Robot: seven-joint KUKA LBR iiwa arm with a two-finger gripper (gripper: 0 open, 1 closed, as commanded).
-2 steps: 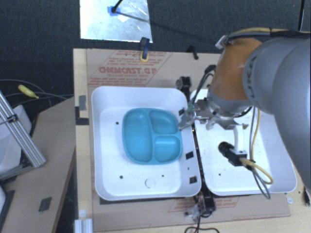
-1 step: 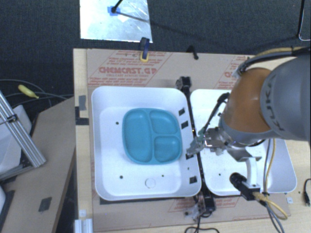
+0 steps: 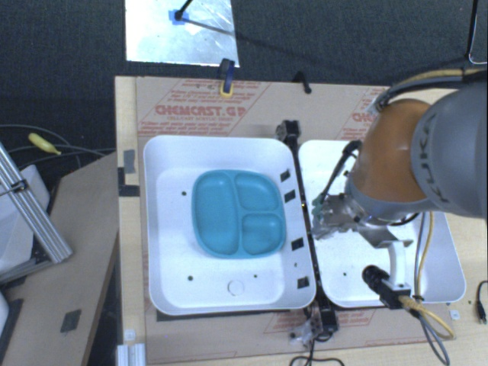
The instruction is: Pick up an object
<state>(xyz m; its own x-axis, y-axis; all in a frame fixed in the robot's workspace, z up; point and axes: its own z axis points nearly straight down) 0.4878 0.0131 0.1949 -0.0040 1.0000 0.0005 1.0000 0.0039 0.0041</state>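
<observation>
A blue three-compartment plate (image 3: 235,213) lies flat in the middle of the left bin (image 3: 164,166). The arm reaches in from the right and hangs over the right bin (image 3: 343,280). My gripper (image 3: 324,219) sits at the left side of that bin, close to the divider between the two bins. Its tip is small and partly hidden by the wrist. A greenish patch shows at the tip, and I cannot tell whether it is an object.
The orange band and grey wrist (image 3: 412,158) cover most of the right bin. A black cable fitting (image 3: 381,284) and a yellow cable hang at the bin's front. Black clips (image 3: 293,197) line the divider. Cardboard lies under both bins.
</observation>
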